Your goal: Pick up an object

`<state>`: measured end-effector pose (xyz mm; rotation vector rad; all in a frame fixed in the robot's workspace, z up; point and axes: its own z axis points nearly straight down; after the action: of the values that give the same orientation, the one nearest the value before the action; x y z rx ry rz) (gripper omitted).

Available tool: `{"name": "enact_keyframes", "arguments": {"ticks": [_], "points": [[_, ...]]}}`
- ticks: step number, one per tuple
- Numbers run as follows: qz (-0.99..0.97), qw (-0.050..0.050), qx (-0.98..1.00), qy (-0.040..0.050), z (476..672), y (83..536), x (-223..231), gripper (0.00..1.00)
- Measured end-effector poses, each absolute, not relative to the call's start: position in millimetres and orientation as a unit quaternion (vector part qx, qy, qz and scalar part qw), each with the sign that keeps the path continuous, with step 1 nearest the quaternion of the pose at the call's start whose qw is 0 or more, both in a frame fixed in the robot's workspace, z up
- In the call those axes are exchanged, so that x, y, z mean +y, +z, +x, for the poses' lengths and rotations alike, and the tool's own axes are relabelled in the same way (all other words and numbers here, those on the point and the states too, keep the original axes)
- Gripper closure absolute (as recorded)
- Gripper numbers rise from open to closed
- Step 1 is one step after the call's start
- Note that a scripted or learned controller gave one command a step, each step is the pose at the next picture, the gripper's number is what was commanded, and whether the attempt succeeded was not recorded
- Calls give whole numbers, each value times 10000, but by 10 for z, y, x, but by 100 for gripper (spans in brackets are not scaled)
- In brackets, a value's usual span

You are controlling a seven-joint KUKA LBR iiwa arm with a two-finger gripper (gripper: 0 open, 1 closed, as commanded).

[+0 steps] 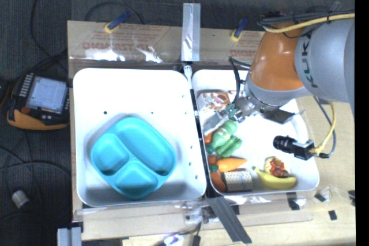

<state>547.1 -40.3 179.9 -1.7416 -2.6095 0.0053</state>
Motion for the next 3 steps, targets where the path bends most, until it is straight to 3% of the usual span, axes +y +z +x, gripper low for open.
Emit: {"name": "enact_keyframes", "arguments": {"ticks": [1, 2, 3], "points": [[-4268, 15, -9043, 9, 5552, 1803, -700, 0], [-4539, -3, -8911, -1, 4852, 926, -1039, 0], [-4550, 11, -8905, -21, 4868, 989, -1025, 100]]}}
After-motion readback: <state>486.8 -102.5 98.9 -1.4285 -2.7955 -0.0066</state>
